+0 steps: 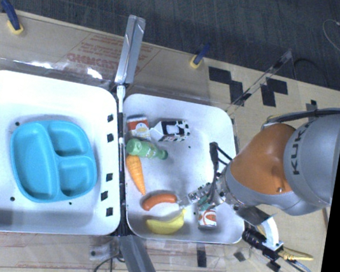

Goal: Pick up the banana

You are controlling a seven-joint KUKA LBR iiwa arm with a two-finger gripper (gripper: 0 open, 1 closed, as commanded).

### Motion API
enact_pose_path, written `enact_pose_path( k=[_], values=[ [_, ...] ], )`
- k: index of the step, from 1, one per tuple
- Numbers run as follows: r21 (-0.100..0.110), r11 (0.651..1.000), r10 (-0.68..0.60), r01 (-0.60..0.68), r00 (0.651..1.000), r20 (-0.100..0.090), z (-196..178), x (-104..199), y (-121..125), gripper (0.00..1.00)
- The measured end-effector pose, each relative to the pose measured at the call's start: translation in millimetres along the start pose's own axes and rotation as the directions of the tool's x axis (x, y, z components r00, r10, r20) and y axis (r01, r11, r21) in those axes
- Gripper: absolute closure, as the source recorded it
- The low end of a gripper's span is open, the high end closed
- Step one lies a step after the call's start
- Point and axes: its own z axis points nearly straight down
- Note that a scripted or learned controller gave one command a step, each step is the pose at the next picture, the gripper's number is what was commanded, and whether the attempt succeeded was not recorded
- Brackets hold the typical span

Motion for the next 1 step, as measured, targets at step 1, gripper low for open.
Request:
enact_pose_path(
  k=[1],
  values=[
    [0.0, 1.0, 0.0, 0.0, 1.0, 0.0, 0.0, 0.1, 0.1, 0.0]
  ],
)
